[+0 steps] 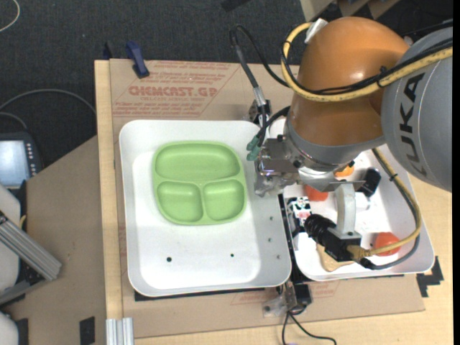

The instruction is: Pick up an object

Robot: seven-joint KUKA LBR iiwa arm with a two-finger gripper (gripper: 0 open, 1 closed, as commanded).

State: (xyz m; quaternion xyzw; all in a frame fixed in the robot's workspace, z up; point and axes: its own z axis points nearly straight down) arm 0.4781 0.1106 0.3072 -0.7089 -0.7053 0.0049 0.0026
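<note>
My gripper [317,190] is low in the right bin [402,205], mostly hidden under the big orange wrist band. Around it lie several small objects. A red-orange round thing [388,242] rests near the bin's front right. At the front edge lies a tan piece [331,264]. Near the far side I see a small orange bit [346,169] and a black piece [371,181]. A small white printed card [299,208] lies by the left wall. Nothing visibly sits between the fingers.
The left bin [194,261] holds a green three-compartment plate [199,182] in its far half. Both bins rest on a cardboard sheet [172,85]. A blue clip [136,58] sits at the sheet's far left corner. The arm covers most of the right bin.
</note>
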